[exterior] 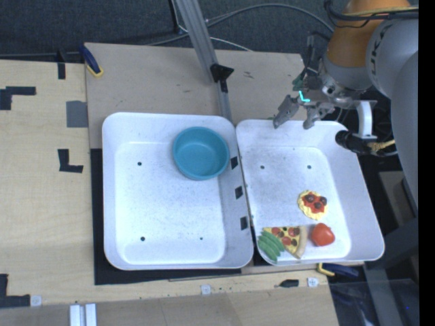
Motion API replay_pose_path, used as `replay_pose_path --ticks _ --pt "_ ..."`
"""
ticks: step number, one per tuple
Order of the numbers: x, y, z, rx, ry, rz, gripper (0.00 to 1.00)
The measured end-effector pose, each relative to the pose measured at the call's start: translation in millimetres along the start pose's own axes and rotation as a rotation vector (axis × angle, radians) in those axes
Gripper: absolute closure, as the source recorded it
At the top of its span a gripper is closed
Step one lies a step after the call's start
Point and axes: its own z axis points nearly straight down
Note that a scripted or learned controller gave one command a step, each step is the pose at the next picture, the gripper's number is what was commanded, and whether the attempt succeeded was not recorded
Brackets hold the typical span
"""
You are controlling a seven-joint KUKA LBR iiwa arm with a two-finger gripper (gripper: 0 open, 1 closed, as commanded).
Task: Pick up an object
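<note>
arm (380, 39) – above right bin's far edge | right bin (285, 175) – toys crowd its near corner | left bin (136, 209) – bowl (200, 153) | gripper (298, 115) – fingers spread, nothing between | pizza (289, 238), tomato (322, 234) – tomato sits freer; descend straight, clear of the wall.

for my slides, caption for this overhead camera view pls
Open gripper above the right bin's far edge; blue bowl in the left bin.

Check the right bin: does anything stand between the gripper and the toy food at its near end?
Nothing visible does. The gripper, fingers open, hangs over the right bin's far edge. Bare bin floor lies between it and the small round pizza, tomato and pizza slice.
</note>
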Motion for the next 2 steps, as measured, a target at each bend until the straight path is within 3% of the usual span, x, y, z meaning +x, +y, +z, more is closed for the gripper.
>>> replay_pose_path --ticks 1,2 --pt "0 0 0 0.0 0.0 0.0 0.0" --pt "3 2 63 0.006 0.0 0.0 0.0"
